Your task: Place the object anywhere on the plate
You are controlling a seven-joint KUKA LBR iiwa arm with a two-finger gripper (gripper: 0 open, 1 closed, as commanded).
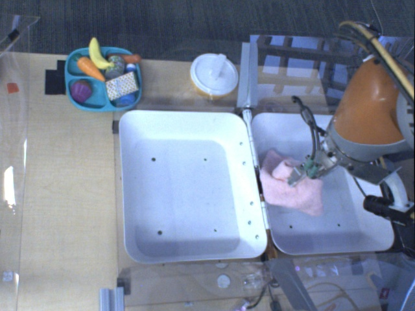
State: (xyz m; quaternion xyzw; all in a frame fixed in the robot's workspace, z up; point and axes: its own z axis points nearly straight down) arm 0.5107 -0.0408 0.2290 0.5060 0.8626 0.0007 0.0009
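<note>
A crumpled pink cloth (290, 188) lies in the right bin (337, 238), against its left wall. My gripper (305, 172) is down on the cloth's upper right part, under the orange band of the arm (368, 105). The cloth rests on the bin floor. A blue divided plate (102, 79) sits on the bench at the far left, beyond the left bin, and holds toy food: a banana, a carrot, a purple piece and a small speckled block.
The left bin (188, 186) lies between the cloth and the plate. A white round lidded cup (214, 74) stands behind the bins. A metal frame (292, 63) rises behind the right bin. A black square (55, 81) lies left of the plate.
</note>
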